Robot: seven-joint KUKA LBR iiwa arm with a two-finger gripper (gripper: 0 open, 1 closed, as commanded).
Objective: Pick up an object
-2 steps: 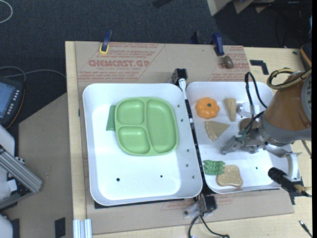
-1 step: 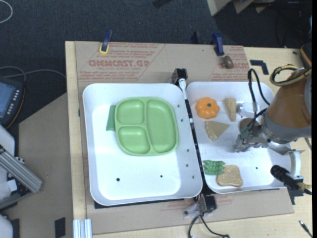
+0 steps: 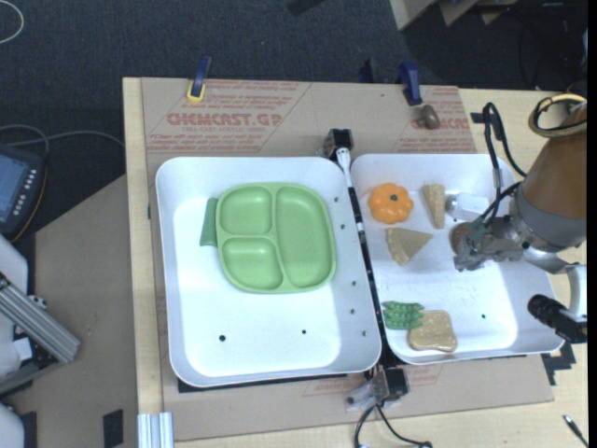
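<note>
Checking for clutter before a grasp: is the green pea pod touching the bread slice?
Touching. The camera view shows the green pea pod overlapping the bread slice's upper left edge, with no white bin floor between them.

1. The gripper [image 3: 469,246] hangs low over the right bin [image 3: 485,329], near its right side, on the grey arm [image 3: 550,217] with its orange band.
2. Just left of the fingertips lies a pale wedge [image 3: 407,244], close but apart from them.
3. Up and left of the fingers sits an orange pumpkin [image 3: 390,203]; a tan wedge piece [image 3: 435,204] stands beside it, nearer the fingers.
4. Below and left of the fingers, a green pea pod [image 3: 402,314] touches a slice of bread [image 3: 432,332] near the bin's front edge.
5. Far left of the fingers, the left bin [image 3: 252,343] holds a green divided plate [image 3: 276,237].
6. Whether the fingers are parted is unclear.
</note>
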